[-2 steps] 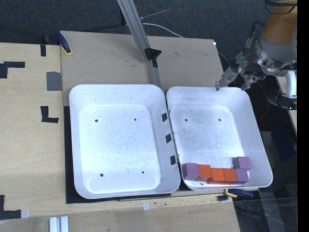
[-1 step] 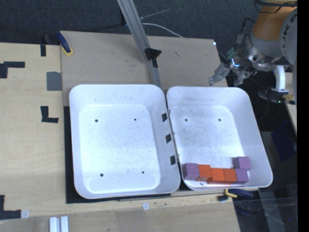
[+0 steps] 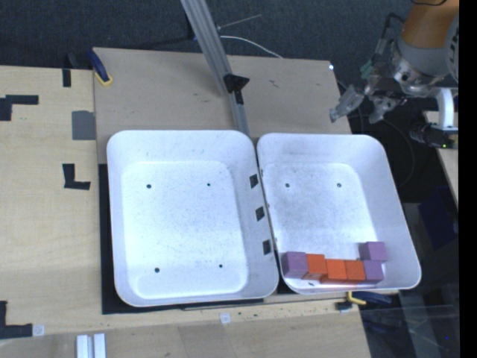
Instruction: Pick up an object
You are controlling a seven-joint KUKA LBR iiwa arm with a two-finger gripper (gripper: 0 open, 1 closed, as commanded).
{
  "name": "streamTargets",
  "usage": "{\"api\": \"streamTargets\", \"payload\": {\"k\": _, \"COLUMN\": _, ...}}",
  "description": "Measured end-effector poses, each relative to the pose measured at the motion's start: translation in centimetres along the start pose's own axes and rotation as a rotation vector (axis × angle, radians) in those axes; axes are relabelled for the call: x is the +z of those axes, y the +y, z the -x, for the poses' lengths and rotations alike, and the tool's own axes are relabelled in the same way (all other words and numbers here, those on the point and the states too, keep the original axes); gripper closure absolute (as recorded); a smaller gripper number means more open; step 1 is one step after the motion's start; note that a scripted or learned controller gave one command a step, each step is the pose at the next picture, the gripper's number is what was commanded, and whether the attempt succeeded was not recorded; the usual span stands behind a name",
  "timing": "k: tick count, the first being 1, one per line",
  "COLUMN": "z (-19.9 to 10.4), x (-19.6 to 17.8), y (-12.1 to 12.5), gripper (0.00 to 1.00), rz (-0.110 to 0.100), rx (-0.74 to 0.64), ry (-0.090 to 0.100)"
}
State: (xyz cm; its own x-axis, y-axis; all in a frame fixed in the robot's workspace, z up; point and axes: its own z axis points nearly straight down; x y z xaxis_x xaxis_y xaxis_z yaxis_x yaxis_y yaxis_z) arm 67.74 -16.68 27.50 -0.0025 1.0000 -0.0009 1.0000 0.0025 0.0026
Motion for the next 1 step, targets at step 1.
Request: {"api": "streamTargets", "payload": {"k": 1, "z": -0.97, "x": 9.88, "y": 0.19, "gripper": 0.00, "rz": -0.012, "rx": 0.001, "ry": 0.001}}
